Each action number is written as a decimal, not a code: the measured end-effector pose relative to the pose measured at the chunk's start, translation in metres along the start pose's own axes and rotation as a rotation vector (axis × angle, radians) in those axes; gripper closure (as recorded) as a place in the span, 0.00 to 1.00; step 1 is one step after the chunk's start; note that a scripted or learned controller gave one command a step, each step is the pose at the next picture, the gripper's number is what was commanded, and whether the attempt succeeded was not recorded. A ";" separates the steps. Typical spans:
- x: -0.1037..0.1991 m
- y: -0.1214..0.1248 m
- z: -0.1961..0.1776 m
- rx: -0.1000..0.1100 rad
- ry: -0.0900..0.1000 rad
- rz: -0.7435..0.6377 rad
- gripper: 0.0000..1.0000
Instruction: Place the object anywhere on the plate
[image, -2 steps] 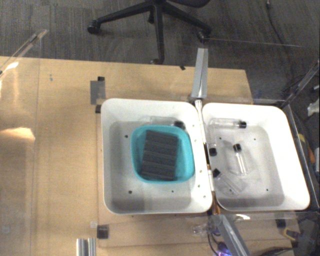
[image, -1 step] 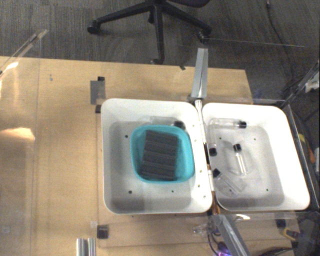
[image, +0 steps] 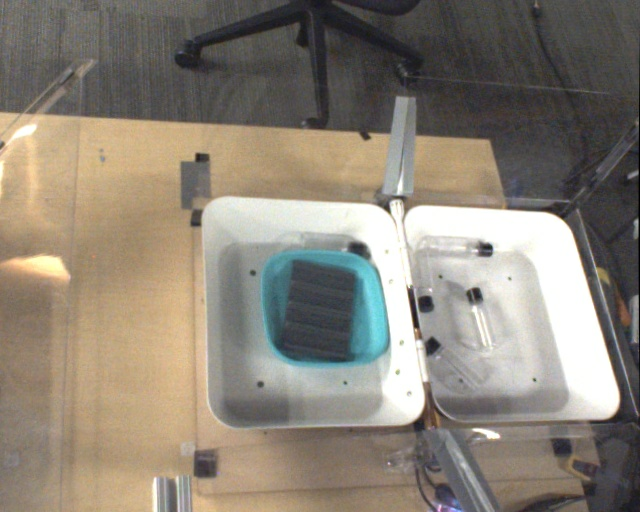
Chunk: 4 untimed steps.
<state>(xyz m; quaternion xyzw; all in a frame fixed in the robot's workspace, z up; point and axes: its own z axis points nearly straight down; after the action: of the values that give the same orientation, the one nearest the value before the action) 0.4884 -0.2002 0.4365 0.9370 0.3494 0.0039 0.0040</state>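
— Gripper first: can we say if it is spread or pressed together, or what it pinches?

— No, we cannot tell this, and we cannot tell that it touches anything. So we judge the task from how the things lie.

— Then, from the biggest thing. The left bin (image: 215, 300) lies around the teal plate (image: 372, 300), and the right bin (image: 590, 300) touches it on the plate's right.

— On the plate we see a dark ribbed block (image: 320, 312). It lies flat at the plate's middle, fully inside the rim.

— If this block is the object, we judge the placing done and nothing is left.

— And right of the plate, in the other bin?

— One clear tube (image: 480, 320) with a black cap, well apart from the plate, and a second tube (image: 455, 246) behind it. If one of them is meant, the task is not yet begun.
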 end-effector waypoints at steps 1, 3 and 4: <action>0.009 0.005 0.000 0.001 -0.001 0.105 0.00; 0.006 0.012 0.000 0.001 -0.001 0.221 0.00; 0.006 0.012 0.000 0.001 -0.001 0.221 0.00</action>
<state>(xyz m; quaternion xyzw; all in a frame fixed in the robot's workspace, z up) 0.5010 -0.2050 0.4363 0.9698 0.2437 0.0039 0.0032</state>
